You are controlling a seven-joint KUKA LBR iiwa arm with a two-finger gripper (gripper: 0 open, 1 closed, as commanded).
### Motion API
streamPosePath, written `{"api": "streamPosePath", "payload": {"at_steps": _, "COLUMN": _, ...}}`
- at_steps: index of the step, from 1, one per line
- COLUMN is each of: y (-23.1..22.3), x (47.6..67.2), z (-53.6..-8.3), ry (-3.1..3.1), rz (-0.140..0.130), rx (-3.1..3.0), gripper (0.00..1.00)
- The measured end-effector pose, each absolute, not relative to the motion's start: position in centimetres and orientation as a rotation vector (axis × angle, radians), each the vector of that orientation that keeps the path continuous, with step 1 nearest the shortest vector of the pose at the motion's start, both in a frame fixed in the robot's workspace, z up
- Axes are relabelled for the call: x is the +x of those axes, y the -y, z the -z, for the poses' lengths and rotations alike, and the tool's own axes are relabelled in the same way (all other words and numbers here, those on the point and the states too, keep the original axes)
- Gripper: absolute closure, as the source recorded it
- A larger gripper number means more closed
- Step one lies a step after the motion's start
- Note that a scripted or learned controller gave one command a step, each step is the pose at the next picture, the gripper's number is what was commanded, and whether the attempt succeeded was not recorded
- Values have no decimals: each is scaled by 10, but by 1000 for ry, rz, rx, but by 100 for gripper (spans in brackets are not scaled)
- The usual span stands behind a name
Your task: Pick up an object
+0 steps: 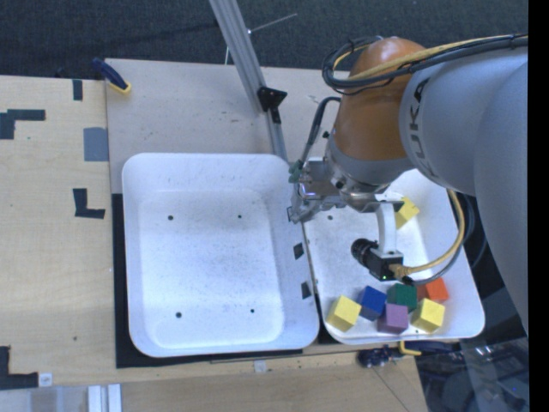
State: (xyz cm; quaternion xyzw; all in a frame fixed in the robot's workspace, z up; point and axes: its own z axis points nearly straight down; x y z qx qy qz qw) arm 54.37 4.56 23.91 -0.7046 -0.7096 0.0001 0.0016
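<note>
The claw (310, 202), its state impossible to tell, hangs over the rim between the wide left white plastic bin (146, 256) and the right white bin (459, 316), whose near edge holds small coloured cubes (390, 307).

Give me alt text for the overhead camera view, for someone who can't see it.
A grey arm with an orange band reaches from the right over the right bin, where coloured blocks cluster at the near edge and one yellow block sits apart. The left bin lies beside it.
</note>
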Motion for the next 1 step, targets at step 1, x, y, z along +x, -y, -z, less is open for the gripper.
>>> {"api": "streamPosePath", "payload": {"at_steps": 1, "y": -95, "x": 533, "z": -233, "ry": 2227, "rz": -3, "rx": -2211, "gripper": 100}}
